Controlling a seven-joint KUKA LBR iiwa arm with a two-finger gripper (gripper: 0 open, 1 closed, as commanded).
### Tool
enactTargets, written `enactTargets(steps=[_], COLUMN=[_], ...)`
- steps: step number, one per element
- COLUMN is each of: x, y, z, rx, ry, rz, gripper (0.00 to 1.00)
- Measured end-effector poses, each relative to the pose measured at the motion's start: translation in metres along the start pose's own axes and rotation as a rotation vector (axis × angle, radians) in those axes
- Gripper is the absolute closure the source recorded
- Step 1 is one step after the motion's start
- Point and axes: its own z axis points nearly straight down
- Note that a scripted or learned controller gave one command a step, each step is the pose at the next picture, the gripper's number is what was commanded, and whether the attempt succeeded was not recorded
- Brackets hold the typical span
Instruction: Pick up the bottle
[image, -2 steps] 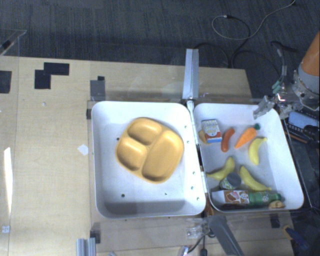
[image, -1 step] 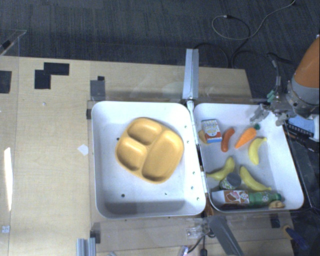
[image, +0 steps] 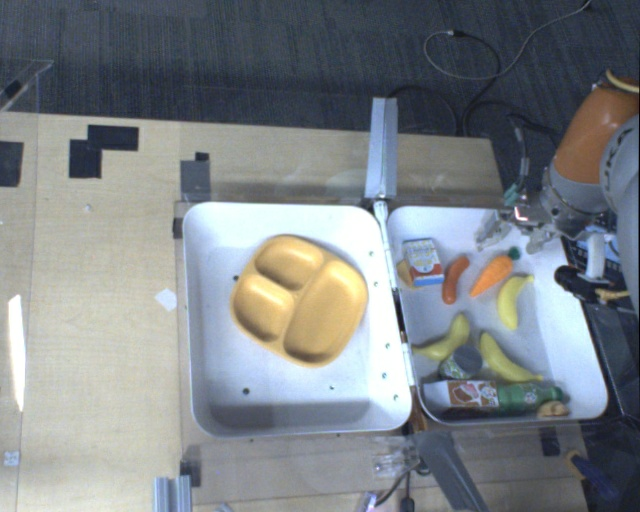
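1. Two white bins sit side by side on the bench; the left bin (image: 215, 400) carries a yellow three-compartment tray (image: 300, 298) near its middle.
2. Right bin (image: 590, 380): the green bottle (image: 500, 396) lies on its side along the near edge.
3. Three bananas (image: 512, 300) lie between the bottle and the carrot (image: 490, 275).
4. At the far right corner, the gripper (image: 515, 232) hovers with fingers spread, grasping nothing.

bottle (image: 505, 396) along right bin's (image: 592, 340) front wall
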Motion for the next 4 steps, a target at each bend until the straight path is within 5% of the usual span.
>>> enactTargets(steps=[1, 2, 3, 4], x=[0.001, 0.003, 0.015, 0.003], y=[-0.028, -0.026, -0.082, -0.111], z=[-0.015, -0.028, 0.018, -0.146], rx=[0.001, -0.005, -0.004, -0.001], ry=[0.002, 0.000, 0.001, 0.000], rz=[0.170, 0.163, 0.203, 0.227], gripper=[0.00, 1.00, 1.00, 1.00])
